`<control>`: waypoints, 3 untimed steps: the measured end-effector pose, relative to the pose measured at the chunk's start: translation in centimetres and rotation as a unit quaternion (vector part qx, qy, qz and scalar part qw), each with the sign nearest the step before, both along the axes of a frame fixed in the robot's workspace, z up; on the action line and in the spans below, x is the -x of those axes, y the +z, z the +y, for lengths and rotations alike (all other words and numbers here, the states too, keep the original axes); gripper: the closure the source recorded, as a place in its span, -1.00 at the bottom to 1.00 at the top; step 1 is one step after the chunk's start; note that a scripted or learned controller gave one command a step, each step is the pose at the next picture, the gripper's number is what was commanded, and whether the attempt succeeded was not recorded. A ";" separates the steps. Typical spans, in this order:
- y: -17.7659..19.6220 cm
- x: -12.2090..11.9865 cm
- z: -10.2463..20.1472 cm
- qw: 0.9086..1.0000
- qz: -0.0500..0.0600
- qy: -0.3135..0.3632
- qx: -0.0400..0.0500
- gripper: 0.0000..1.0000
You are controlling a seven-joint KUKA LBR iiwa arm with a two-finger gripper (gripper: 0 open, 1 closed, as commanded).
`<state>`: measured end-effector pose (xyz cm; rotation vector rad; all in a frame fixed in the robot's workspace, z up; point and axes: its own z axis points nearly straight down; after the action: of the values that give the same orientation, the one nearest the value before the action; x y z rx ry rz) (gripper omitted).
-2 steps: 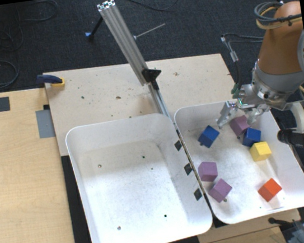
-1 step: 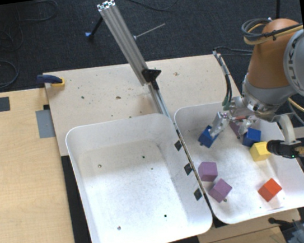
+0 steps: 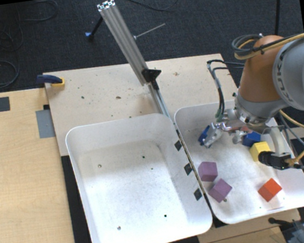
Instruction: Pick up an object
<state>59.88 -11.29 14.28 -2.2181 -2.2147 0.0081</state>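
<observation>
We can't tell the tool's (image 3: 217, 131) spread; let's drop squarely over the blue block (image 3: 204, 136) at nine o'clock.

You had one camera, fixed above the table (image 3: 102, 91) and looking down at a slant; it took in both white bins, the left bin (image 3: 127, 184) and the right bin (image 3: 247, 189), side by side in the lower half; the dark floor (image 3: 42, 32) lay along the top, so the view faced away from the near edge; the arm (image 3: 273, 80) entered from the right; the distance was middling, both bins whole in frame.
</observation>
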 end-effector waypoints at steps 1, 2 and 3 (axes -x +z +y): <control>-5.1 0.0 0.1 1.000 -0.003 -0.001 0.001 -1.00; -4.1 0.1 -0.1 1.000 -0.002 -0.005 0.000 1.00; 0.8 -0.6 -0.9 1.000 -0.005 -0.005 0.001 1.00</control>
<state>60.49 -12.21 15.03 -2.2350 -2.2092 -0.0009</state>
